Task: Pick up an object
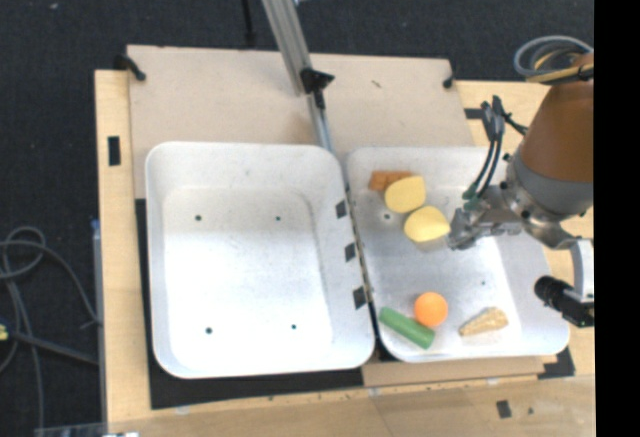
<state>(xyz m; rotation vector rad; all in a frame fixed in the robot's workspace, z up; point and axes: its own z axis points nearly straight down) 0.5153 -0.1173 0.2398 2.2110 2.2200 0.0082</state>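
Observation:
The right bin (500,270) holds several objects. Two yellow lumps lie near its back left, one (405,193) just behind the other (427,224). A brown-orange piece (383,180) peeks out behind them. Near the front sit an orange ball (431,308), a green cylinder (406,327) and a tan wedge (484,322). My gripper (462,231) hangs low over the bin, right beside the nearer yellow lump on its right side. Whether it touches the lump is unclear.
The left bin (250,255) stands alongside, sharing a divider edge (355,245) with the right bin. A slanted metal pole (285,15) rises from behind the bins. A black part (560,297) sticks out at the right bin's right rim.

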